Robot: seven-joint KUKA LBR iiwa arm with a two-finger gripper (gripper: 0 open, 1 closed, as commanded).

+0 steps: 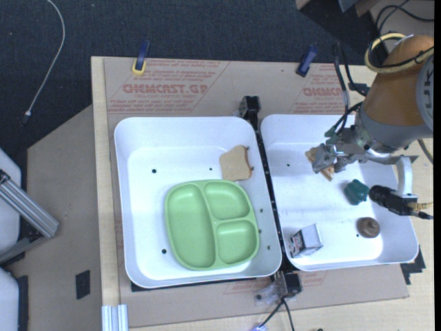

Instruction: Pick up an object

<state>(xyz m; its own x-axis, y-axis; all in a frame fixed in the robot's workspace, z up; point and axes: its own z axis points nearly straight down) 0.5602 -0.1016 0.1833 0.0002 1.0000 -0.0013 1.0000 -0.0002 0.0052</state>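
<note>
End effector point(324, 158) sat low in right bin point(331, 254) at about 10 o'clock, a small tan object point(321, 163) seemingly between its fingers (grip looked marginal). Risk: piece slipping out on lift, since only an edge seemed caught.

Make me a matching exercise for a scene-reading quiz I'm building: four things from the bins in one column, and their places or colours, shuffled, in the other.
Things:
1. divided plate
2. toast-shaped piece
3. teal object
4. small brown round object

Descriptions:
A. right bin, nearest the front right corner
B. light green, left bin
C. tan, just behind the plate in the left bin
D. right bin, just below the gripper

Pairs: 1-B, 2-C, 3-D, 4-A
</note>
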